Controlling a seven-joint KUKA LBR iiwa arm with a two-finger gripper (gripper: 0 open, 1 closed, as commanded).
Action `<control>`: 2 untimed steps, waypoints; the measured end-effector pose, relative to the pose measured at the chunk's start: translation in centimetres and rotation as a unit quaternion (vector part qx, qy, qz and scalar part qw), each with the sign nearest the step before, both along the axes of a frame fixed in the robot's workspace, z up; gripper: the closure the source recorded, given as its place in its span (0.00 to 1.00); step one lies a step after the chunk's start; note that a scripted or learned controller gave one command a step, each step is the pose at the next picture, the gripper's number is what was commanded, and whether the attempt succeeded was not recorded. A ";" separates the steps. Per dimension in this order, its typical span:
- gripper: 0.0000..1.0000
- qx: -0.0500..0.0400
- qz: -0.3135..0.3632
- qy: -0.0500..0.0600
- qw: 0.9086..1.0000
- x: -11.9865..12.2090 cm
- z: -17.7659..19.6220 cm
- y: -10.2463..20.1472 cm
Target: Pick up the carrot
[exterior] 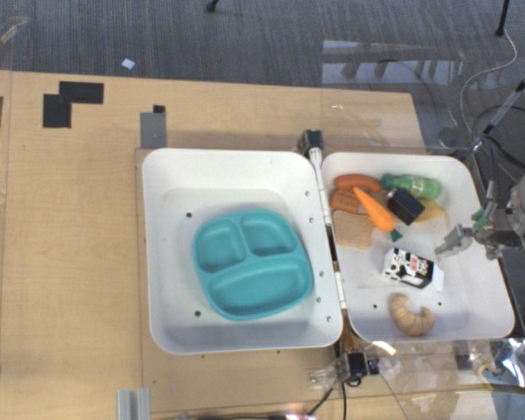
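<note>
Gripper sits over the right edge of the right bin. Its fingers look a little apart, with nothing between them. The carrot is bright orange, long and pointy. It lies slanted near the bin's top left corner, touching a slice of bread and a black block. A croissant rests near the bottom edge. The left bin holds a teal tray.

Legible text: none. Black-and-white printed carton in right bin: markings too small to read.
</note>
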State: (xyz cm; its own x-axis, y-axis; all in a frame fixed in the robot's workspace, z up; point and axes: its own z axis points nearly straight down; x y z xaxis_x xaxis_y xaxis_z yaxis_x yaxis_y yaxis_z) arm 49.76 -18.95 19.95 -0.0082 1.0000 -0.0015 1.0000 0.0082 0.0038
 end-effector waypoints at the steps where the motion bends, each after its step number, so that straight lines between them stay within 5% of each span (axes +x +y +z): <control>1: 0.00 -0.001 -0.013 -0.009 1.000 5.1 -11.0 3.5; 2: 0.00 0.001 -0.085 -0.003 0.996 9.9 -11.2 5.4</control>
State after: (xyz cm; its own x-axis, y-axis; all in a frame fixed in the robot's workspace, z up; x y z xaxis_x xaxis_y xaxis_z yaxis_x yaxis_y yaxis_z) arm 59.65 -13.53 8.74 0.1615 0.9869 0.0005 0.9868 -0.1615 0.0102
